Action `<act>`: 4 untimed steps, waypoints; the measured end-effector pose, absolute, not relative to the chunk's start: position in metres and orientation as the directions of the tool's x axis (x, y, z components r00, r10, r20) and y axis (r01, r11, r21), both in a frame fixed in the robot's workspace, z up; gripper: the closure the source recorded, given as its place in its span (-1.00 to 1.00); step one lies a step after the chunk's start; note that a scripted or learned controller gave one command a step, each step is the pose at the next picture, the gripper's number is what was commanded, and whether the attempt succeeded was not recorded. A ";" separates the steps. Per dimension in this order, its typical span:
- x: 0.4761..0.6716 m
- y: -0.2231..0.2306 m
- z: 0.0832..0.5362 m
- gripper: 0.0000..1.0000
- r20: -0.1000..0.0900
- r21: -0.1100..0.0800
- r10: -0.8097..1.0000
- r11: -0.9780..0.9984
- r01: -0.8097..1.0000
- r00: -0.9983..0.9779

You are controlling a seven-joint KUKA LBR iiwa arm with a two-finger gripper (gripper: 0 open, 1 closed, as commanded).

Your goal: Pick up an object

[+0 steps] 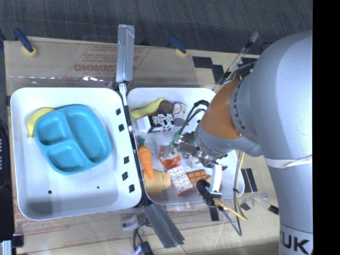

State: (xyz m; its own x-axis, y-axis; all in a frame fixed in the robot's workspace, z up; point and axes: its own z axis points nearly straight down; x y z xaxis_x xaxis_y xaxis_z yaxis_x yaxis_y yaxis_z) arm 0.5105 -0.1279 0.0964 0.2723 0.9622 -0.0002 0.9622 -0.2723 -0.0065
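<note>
The right bin [159,95] holds several small items: a yellow banana [147,109], a brown round piece [166,107], a black-and-white carton [161,121], an orange carrot [145,162], a tan rounded piece [157,181], and a red-and-white packet [180,179]. My gripper [178,149] reaches down into this bin from the right, its tip over a small reddish item [169,158] in the middle. The wrist hides the fingertips.
The left bin [32,195] carries a blue divided tray [73,137] with a yellow banana-like piece [35,118] tucked at its upper left. A grey divider [125,52] runs between the bins. The arm's grey body [276,100] covers the right bin's right side.
</note>
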 end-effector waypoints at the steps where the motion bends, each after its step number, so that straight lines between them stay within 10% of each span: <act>1: 0.510 -0.128 0.102 1.00 0.000 -0.014 0.964 -0.267 0.964 0.267; 2: 0.510 -0.128 0.102 -1.00 0.000 -0.014 0.964 -0.267 0.964 0.267; 3: 0.482 -0.103 0.095 -1.00 0.001 0.001 1.000 -0.005 1.000 0.005; 4: 0.482 -0.103 0.100 1.00 0.003 -0.005 1.000 0.001 1.000 -0.001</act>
State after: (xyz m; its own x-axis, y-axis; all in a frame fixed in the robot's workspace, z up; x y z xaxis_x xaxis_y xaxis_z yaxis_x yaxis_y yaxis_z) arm 0.4824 -0.1026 0.1003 -0.0009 1.0000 0.0033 1.0000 0.0010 -0.0054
